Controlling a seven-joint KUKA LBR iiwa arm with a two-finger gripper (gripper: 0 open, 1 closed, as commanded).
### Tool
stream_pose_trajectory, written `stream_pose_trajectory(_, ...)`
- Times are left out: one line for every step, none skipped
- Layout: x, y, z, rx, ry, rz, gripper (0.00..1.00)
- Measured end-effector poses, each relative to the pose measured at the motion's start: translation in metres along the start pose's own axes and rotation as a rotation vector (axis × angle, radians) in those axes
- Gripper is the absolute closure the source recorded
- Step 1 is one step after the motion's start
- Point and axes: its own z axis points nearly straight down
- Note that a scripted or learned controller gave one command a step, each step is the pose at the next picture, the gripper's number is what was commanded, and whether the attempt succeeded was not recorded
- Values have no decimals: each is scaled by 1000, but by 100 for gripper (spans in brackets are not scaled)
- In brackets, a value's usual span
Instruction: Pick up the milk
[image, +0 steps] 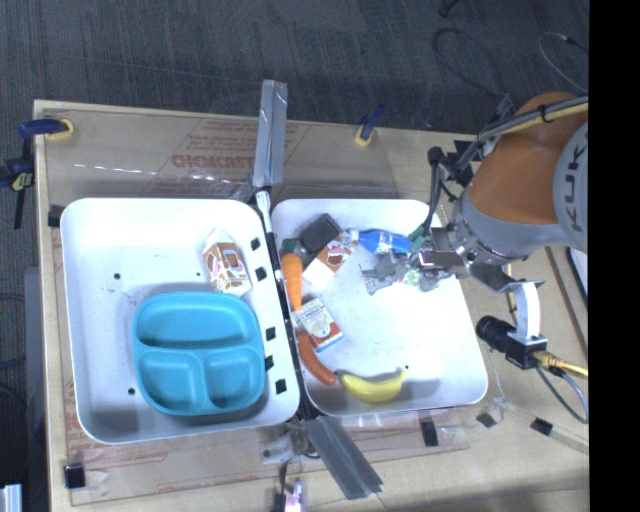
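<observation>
Camera view puts our end effector (392, 268) low in the right white bin (455, 375), upper right of frame; we cannot tell its grip. Two small printed milk cartons: one (226, 265) in the left white bin (90, 300) above one blue divided tray (200, 352), one (318, 322) beside one orange carrot (292, 280), above one yellow banana (373, 384).

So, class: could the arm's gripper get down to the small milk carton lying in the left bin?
Probably yes: the small milk carton lies uncovered beside the blue divided tray, nothing on it, though the gripper hangs over the right bin.
</observation>
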Motion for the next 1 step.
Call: stream_pose_trajectory(43, 76, 36, 0, -1, -67, 0)
